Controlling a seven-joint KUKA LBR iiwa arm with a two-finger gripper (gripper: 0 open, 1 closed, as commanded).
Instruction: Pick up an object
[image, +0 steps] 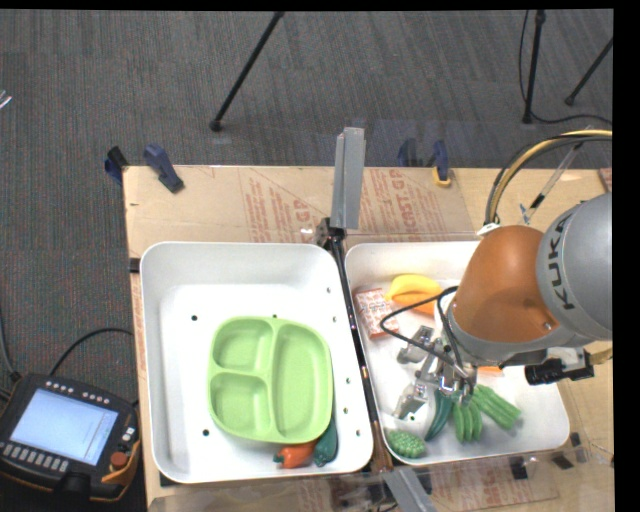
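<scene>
Green toy under my hand

Green toy vegetables (478, 410) lie at the near side of the right bin (556, 425). My hand (425, 392) hangs just left of them; I cannot tell its grip. A green plate (270, 378) sits in the left bin (165, 300).

Left bin (160, 300): tray (270, 378) central, two toys (310, 453) at near edge. Right bin (400, 255): banana (413, 288), packet (373, 310) far-left; beans (478, 412) near edge.
</scene>
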